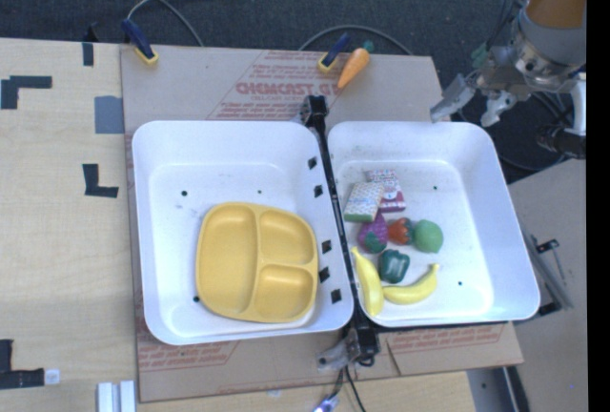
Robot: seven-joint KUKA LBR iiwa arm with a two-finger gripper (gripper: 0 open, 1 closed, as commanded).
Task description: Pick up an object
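My gripper (470, 105) hangs above the far right corner of the right bin (477, 157), open, with nothing between its fingers. In the right bin's middle lie a small printed box (364, 200), a red-and-white carton (389, 192), a purple piece (375, 234), a red piece (399, 231) and a green ball (428, 236). Nearer the front are a dark green pepper (393, 264) and two bananas (372, 280) (416, 287). All of these sit well below and to the left of the gripper.
The left bin (162, 172) holds a yellow divided plate (256, 261). An orange carrot (352, 68) lies on the cardboard behind the bins, beside a blue-yellow clamp (333, 56). Another clamp (139, 39) sits at the back left. Cables run across the dark floor behind.
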